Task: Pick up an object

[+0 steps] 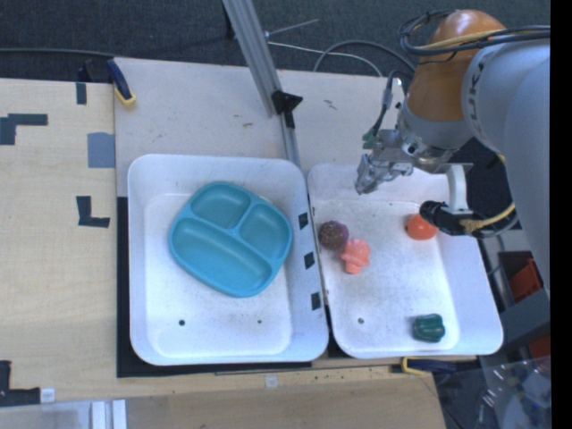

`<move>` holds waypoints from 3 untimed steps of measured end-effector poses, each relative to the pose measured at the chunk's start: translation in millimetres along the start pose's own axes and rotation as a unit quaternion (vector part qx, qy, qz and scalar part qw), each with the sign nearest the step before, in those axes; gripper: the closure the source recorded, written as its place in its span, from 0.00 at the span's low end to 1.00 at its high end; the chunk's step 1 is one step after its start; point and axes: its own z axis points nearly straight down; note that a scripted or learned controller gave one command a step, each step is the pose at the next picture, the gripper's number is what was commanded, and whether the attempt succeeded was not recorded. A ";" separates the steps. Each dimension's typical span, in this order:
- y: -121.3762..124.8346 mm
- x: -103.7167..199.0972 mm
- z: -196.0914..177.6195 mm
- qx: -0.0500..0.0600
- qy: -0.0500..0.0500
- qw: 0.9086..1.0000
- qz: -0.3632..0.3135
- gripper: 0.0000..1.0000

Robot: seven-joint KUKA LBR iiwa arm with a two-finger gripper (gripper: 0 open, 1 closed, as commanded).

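Objects for picking lie in the right bin (pixel 465 302): a dark ball (pixel 333 234) and a pink lump (pixel 355 256) touching or nearly touching it near the bin's left wall, an orange piece (pixel 420 227) toward the right wall, and a green piece (pixel 428 327) in the near right corner. The left bin (pixel 143 266) bears a blue divided plate (pixel 231 238). The gripper (pixel 368 183) hangs over the far end of the right bin, with nothing visible between its fingers; at this slant and blur I cannot tell how wide they stand. The relation that matters: the ball lies nearest, toward the camera and a little to the left of the gripper, with the pink lump just beyond it on the same line. The orange piece lies about as near on the other side, toward the arm, close beside a black fitting with cable. The green piece is well apart. Neither near thing shows a clear long axis, so finger turn seems to matter little.
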 end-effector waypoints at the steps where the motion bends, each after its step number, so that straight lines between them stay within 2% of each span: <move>1: -23.5 47.9 -16.0 -0.001 0.000 1.000 -0.001 1.00; 3: -63.1 134.1 -33.5 0.000 0.000 1.000 -0.001 1.00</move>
